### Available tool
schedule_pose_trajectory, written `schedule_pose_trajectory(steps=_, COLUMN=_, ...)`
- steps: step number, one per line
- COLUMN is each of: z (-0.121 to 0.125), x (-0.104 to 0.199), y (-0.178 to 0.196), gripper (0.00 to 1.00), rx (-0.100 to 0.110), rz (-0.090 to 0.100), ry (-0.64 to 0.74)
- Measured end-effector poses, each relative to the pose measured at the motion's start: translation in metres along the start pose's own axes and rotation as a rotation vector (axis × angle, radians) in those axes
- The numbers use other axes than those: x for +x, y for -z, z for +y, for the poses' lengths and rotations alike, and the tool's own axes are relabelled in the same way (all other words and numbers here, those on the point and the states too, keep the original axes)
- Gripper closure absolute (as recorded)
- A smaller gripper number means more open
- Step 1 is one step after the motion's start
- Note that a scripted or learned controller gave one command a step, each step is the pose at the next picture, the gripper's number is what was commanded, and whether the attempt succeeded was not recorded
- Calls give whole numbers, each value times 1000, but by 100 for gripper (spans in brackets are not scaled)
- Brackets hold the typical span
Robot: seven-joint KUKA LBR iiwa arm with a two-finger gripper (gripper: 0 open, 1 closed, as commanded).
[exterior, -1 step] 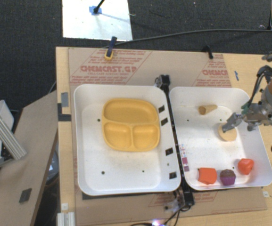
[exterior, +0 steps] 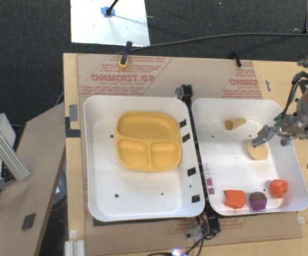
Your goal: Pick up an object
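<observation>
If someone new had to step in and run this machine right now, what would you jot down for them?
Gripper: low in the right bin, at the pale round disc; no object visibly between its fingers.
Also in the right bin: tan cone-shaped piece, orange block, purple cupcake-like toy, red-orange toy.
Left bin: yellow divided plate.
Done: no pick yet.
Left: grasp and lift one object.

In the right bin you see five small things. A tan cone-shaped piece (exterior: pixel 235 124) lies on its side near the far wall. A pale round disc (exterior: pixel 258 152) lies flat mid-bin. Along the near wall sit an orange block (exterior: pixel 235 199), a purple-topped cupcake (exterior: pixel 258 200) and a red-orange piece (exterior: pixel 278 188).
</observation>
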State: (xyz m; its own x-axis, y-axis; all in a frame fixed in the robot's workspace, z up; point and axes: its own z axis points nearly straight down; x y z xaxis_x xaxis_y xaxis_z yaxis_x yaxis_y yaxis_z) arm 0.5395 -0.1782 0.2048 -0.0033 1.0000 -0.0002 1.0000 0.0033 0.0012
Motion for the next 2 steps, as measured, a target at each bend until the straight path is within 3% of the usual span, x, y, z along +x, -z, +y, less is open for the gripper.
schedule_pose_trajectory(steps=2, z=0, x=-3, y=-86, gripper=0, rx=2, rz=0, ry=-2)
